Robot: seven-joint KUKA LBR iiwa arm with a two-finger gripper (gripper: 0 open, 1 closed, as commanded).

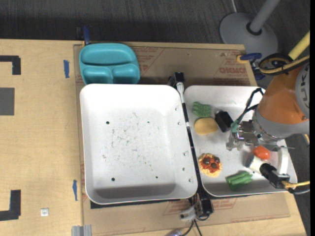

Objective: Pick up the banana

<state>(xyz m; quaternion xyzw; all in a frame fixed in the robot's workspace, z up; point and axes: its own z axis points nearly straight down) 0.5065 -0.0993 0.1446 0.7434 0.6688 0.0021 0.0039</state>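
- Bench: tan cardboard surface carrying 2 shallow white bins side by side, with black and blue tape marks on its left part.
- Left bin: large, white, lightly scuffed on the floor.
- Right bin: smaller, white, holding every loose item listed below.
- Teal tray: a divided plastic tray on the bench, just beyond the far edge of the left bin.
- Arm: grey with an orange band, reaching in from the right and standing over the right half of the right bin.
- Gripper: below the orange band, low over the bin floor near its middle, with metal parts and cabling around it; whether the jaws are spread or pressed together I cannot tell, and nothing shows between them.
- Banana: a pale yellow rounded piece lying on the floor of the right bin, in its left half near the divide between the 2 bins, left of the gripper and apart from it.
- Green leafy item: just beyond the banana, toward the far side.
- Black block: just right of the banana.
- Round orange-and-dark item: near side of the bin, nearer than the banana.
- Green item: near edge, right of the round one.
- Red-orange item: right part of the bin, under the arm.
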